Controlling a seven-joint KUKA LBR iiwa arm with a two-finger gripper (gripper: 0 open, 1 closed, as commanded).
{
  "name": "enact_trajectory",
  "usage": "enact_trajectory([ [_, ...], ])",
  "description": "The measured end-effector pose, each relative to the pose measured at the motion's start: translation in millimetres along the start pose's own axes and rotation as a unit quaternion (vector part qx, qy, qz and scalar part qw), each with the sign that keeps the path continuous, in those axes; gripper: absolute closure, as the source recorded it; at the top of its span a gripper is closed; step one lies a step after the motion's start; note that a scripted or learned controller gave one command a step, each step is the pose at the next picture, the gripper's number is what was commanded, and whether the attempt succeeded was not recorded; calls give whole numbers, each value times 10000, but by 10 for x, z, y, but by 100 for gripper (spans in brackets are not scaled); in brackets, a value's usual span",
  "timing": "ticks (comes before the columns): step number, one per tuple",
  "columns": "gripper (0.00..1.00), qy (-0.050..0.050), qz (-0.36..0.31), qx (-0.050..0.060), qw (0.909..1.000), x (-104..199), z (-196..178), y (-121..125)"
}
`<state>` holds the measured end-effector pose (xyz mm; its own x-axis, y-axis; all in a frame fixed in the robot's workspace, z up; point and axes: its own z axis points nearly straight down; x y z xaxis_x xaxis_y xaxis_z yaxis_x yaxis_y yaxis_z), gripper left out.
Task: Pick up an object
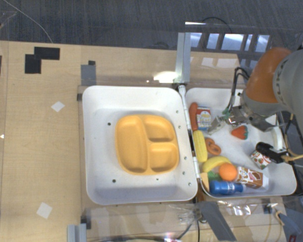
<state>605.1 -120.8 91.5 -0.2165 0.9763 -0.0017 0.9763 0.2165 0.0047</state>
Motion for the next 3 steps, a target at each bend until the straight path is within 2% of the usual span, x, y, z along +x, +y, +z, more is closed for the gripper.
enact_trajectory([
  [1,0,28,1426,96,9897,-212,54,585],
  [2,0,0,2447,-11,9696,31,40,308],
  [3,100,-22,2404,-55,9707,21,-105,337],
])
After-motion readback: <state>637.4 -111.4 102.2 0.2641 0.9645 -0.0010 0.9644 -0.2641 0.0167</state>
